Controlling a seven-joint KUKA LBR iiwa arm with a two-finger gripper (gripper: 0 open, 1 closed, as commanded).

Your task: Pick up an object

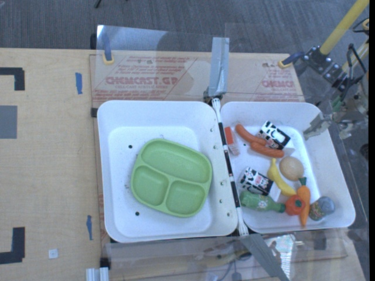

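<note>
The right bin [334, 157] holds a cluster of toy foods. Two red sausages [258, 142] lie near its middle, next to a black-and-white patterned block [274, 134]. A second patterned block [256, 181] sits lower, beside a yellow banana [281, 179] and a beige egg-shaped piece [291, 168]. An orange carrot [300, 202], a green bottle-like piece [261, 202] and a grey-blue lump [323, 206] lie along the front. A small red stick [229, 136] rests by the bin's left wall.
The left bin [111, 157] bears a green three-compartment plate [171, 177]. Clear acrylic sheets [158, 78] lie behind the bins. A yellow pole [345, 19] and metal clamps [325, 63] stand at the upper right. Wooden bench top [47, 157] extends left.
</note>
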